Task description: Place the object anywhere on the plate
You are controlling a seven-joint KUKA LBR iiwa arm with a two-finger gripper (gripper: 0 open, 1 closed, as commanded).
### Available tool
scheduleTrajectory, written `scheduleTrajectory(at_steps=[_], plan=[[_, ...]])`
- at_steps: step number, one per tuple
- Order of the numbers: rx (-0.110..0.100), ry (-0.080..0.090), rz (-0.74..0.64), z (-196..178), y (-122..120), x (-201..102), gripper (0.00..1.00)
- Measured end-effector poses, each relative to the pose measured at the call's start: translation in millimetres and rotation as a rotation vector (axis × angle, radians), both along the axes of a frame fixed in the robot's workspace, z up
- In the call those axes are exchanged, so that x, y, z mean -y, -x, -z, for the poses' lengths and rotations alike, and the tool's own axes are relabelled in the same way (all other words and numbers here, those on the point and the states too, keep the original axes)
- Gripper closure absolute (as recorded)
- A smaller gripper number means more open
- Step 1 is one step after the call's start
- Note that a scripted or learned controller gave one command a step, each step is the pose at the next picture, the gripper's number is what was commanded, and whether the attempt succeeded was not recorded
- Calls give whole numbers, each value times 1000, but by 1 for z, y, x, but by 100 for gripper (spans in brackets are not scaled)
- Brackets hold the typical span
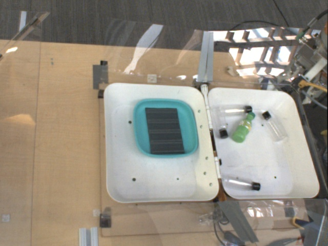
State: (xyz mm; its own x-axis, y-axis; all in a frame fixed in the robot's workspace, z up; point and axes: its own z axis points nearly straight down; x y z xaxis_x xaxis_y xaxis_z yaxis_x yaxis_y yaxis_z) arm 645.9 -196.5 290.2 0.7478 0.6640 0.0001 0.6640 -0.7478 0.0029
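While the teal plate (190,137) with its dark ridged mat (164,130) waits in the left bin (119,152), the objects lie in the right bin (287,181): a green bottle (243,128) towards the far left, with clear black-capped vials (237,109) close around it and another vial (243,184) near the front. Part of the arm (310,60) shows at the far right; whether the claw is apart or together I cannot tell. A good pick would likely take the bottle across its body, clear of the neighbouring vials.
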Motion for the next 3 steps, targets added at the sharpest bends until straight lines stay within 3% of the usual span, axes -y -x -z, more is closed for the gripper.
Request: scheduleTrajectory(at_steps=[1, 2, 3], plan=[[1, -3, 49, 193, 16, -15, 0], [2, -3, -3, 152, 62, -18, 0], [1, -2, -125, 154, 101, 2, 0]])
